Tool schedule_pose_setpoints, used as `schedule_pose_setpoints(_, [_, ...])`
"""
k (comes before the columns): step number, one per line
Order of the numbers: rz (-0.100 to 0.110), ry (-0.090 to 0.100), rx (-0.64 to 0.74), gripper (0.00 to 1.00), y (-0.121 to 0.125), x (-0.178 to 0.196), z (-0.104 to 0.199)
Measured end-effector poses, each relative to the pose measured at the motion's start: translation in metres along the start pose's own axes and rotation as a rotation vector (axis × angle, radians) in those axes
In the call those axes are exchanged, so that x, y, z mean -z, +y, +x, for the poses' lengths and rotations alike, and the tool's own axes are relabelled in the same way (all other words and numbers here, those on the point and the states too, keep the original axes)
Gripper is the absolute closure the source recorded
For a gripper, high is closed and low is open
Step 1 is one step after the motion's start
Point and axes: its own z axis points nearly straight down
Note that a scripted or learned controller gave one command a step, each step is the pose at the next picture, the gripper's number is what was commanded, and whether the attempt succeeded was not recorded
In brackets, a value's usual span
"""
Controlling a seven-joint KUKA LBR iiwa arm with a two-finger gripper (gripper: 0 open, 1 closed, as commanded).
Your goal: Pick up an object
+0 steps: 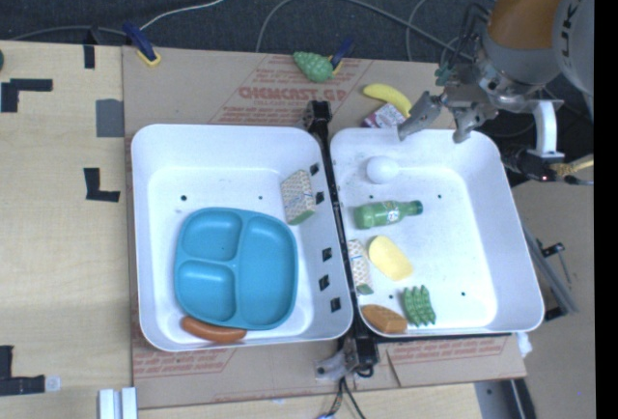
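Observation:
My gripper hangs open above the far rim of the right bin, with nothing between its two grey fingers. Below it in that bin lie a white egg-shaped ball, a green bottle, a yellow soap-like block, a green ridged piece, a brown bread roll and a small printed packet. The left bin holds a blue divided plate, an orange sausage and a small box.
On the cardboard behind the bins lie a yellow banana, a green leafy toy and a small wrapper. A black divider clip sits between the bins. Cables run across the dark floor beyond.

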Motion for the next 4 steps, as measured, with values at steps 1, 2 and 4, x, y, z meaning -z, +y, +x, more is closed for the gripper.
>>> schedule_pose_setpoints(1, [0.002,0.001,-0.001,0.00,-0.083,-0.118,-0.011])
schedule_pose_setpoints(2, [-0.004,-0.002,-0.001,0.00,-0.012,-0.176,-0.110])
schedule_pose_setpoints(4, [-0.006,0.000,0.001,0.00,0.033,-0.081,0.060])
